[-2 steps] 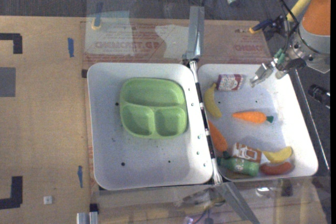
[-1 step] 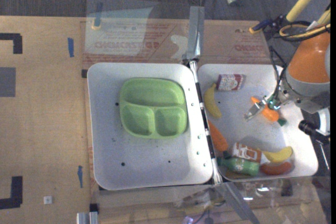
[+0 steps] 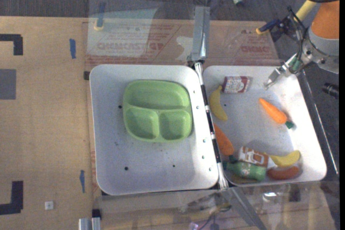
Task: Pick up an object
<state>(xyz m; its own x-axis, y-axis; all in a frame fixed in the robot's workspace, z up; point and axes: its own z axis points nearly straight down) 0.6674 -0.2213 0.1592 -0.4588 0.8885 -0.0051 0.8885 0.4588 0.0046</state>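
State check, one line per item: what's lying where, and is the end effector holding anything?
End effector: over right bin's far corner, nothing held.
Green tray: flat in left bin.
Carrot: lying loose, right bin.
Banana: lying by the divider.
Red carton: on its side.
Green bottle: on its side.

Left bin: white, dark specks
Divided plate: light green
Right bin: white
Carrot in right bin: orange, green tip
Bananas: yellow
Small carton at right bin's far edge: red and white
Bottle: green
Arm band: orange
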